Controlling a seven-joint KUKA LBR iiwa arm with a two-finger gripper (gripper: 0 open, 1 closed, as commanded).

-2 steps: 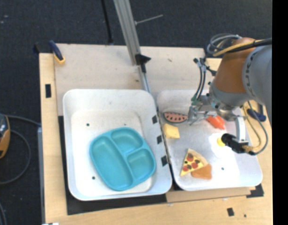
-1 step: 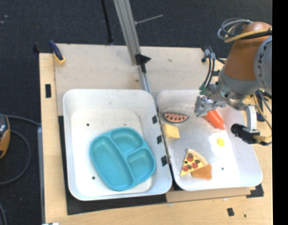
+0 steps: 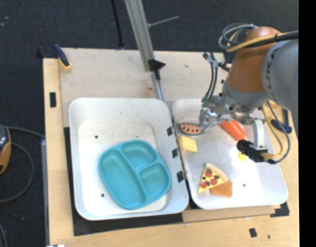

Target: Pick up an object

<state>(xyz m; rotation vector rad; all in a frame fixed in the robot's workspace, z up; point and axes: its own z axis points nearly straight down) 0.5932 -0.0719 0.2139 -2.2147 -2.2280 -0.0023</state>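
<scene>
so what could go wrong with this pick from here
1. The gripper sits low at the right bin's upper left, by a reddish toy near the bin wall; the wall may block a clean grasp.
2. The yellow block lies just below that toy, so a descent could nudge it or catch both.
3. The carrot lies partly under the wrist, where the arm might knock it.

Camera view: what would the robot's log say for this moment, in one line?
gripper: low in right bin, by hot dog | cheese, pizza, carrot: lying loose | blue plate: left bin
</scene>
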